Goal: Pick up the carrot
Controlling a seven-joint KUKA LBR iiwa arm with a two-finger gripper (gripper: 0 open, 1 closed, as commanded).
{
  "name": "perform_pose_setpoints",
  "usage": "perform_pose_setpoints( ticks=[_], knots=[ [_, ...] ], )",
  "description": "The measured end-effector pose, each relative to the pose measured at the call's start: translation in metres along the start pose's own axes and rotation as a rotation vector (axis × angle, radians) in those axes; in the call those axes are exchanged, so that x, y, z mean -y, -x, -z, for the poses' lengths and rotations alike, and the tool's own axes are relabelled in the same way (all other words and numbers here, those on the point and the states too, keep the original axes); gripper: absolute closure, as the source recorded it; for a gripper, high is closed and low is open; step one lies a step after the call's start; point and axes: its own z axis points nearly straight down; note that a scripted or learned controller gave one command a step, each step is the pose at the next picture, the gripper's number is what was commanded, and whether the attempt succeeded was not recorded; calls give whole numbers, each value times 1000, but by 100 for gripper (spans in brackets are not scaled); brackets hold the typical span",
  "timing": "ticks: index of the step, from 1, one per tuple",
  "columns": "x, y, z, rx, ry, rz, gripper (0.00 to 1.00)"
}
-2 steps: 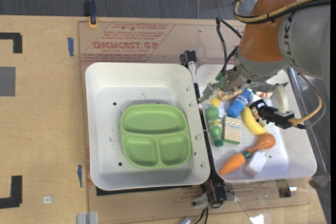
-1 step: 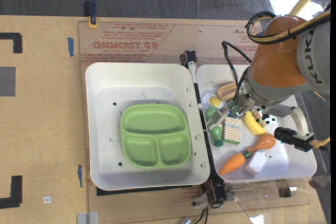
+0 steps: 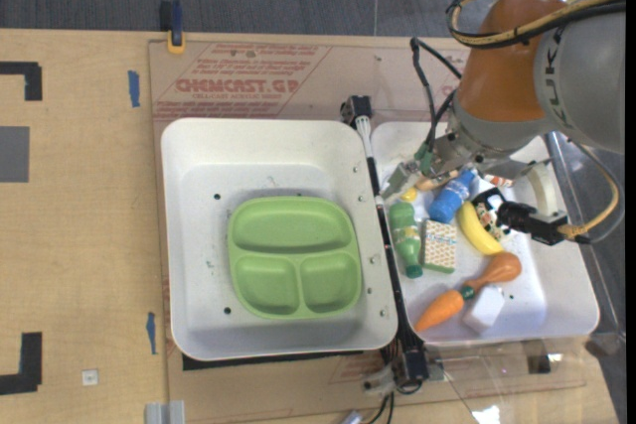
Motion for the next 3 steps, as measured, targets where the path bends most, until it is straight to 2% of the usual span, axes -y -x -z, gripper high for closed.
perform_pose_setpoints(
  ticks=[1, 2, 3],
  knots=[
    [97, -45, 26, -4, -6, -5, 0],
    [-37, -28, -1, -1, -5, -406, 0],
    [19, 42, 0, 0, -11, -344, 0]
  ],
)
